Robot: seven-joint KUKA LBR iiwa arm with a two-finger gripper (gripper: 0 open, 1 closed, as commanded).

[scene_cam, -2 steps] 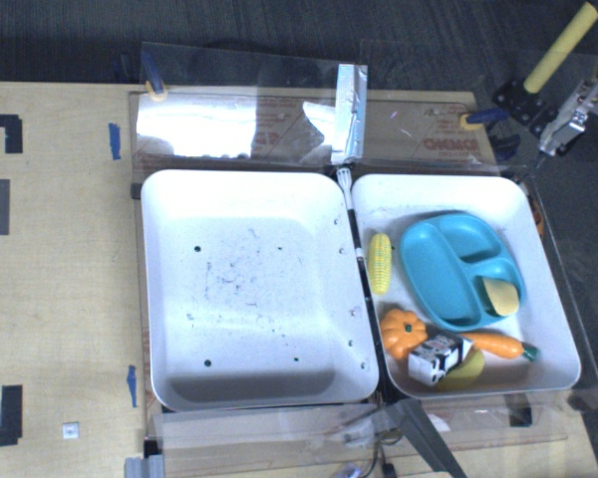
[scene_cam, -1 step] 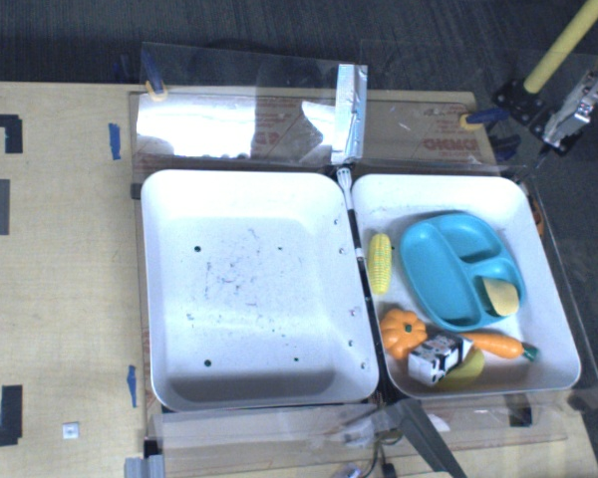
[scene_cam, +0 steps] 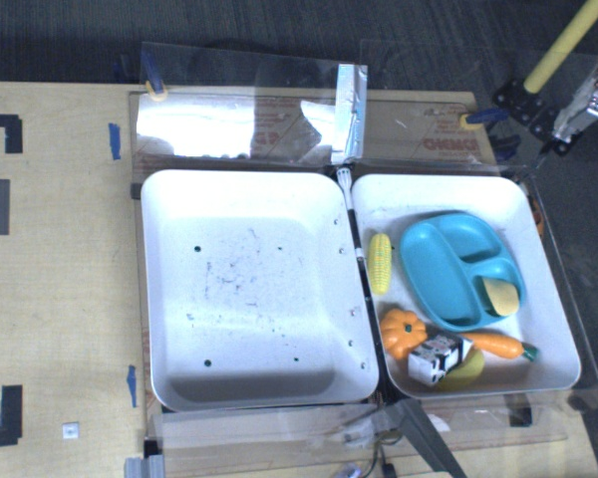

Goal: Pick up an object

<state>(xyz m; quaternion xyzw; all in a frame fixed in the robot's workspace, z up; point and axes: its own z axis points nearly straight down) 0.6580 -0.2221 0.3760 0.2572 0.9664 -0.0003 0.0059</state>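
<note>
Step in hand: approach not yet begun, by the look of it; nothing lifted, every object lying in the right bin (scene_cam: 553, 297)
Gripper (scene_cam: 578, 118): up at two o'clock, outside the bins and well apart from the objects; too small and blurred to tell whether open or closed, nothing visibly held
Left bin (scene_cam: 169, 217): at nine o'clock of the right one, sharing the middle wall
Blue divided plate (scene_cam: 448, 272): centre of the right bin, tilted, with a pale yellow piece (scene_cam: 500, 293) in its four o'clock compartment
Corn cob (scene_cam: 380, 263): upright along the bin's nine o'clock wall, just beside the plate, apart from the rest
Orange pumpkin (scene_cam: 402, 331): seven o'clock corner, touching the small black-and-white box (scene_cam: 435, 357)
Carrot (scene_cam: 495, 345): at five o'clock, under the plate's lower rim, beside a yellow-green fruit (scene_cam: 466, 366)
Next move calls for: a swing toward eight o'clock and a descent over one target; corn cob judged easiest, standing clear of neighbours, though close to the wall
Risk: crowded six o'clock cluster likely to defeat a clean grip
</note>
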